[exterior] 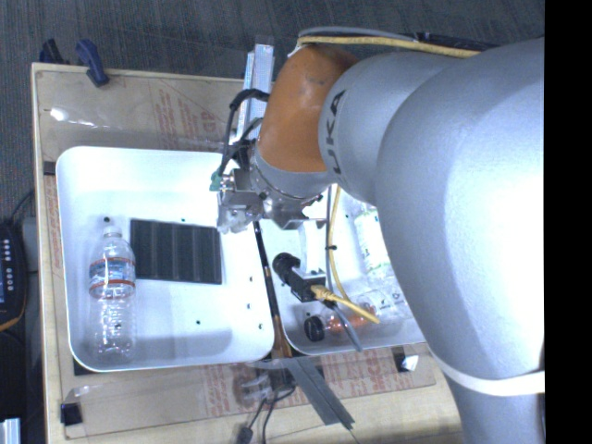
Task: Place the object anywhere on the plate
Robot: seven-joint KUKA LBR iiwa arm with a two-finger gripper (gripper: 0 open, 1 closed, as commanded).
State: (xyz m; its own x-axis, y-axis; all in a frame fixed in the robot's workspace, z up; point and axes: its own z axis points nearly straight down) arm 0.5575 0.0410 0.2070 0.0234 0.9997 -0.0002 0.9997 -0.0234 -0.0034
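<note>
A clear plastic water bottle [112,290] with a red and blue label lies lengthwise along the left side of the left white bin [148,169]. Right beside it, a black ridged rectangular plate [176,251] lies flat on the bin floor. My gripper [237,209] hangs over the right edge of this bin, just above and to the right of the plate's upper right corner, apart from the bottle. The wrist and grey arm cover much of it, and nothing shows in its grasp.
The right bin [305,348] is mostly covered by the arm; clear plastic packaging [375,262] lies in it. The bench has a wooden border with blue clamps [91,61] at the top left. Metal brackets [314,391] stick out at the bins' front edge.
</note>
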